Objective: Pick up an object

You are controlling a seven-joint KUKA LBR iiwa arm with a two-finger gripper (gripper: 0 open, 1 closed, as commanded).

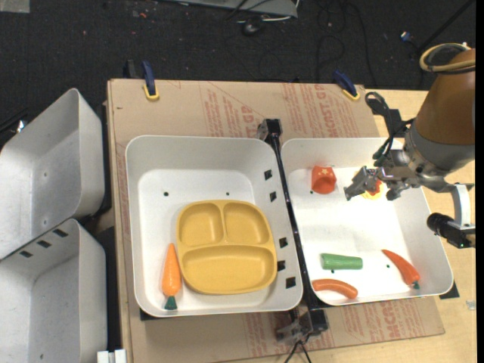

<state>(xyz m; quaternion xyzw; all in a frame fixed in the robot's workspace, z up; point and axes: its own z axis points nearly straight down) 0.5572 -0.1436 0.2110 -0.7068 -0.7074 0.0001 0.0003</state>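
My gripper (372, 187) hovers over the upper part of the right bin (431, 225), fingers spread apart. Between and just under the fingers lies a small yellow and orange object (372, 190); whether the fingers touch it I cannot tell. A red cup-shaped piece (323, 179) sits to the gripper's left. Lower in the same bin lie a green cucumber-like piece (341, 262), a red-orange sausage (334, 286) and a red chili pepper (401, 266).
The left bin (151, 172) holds a yellow divided plate (225, 246) and an orange carrot (172, 277) at its lower left. A black divider (284, 218) runs between the bins. Spare white bins (45, 203) lie off the bench to the left.
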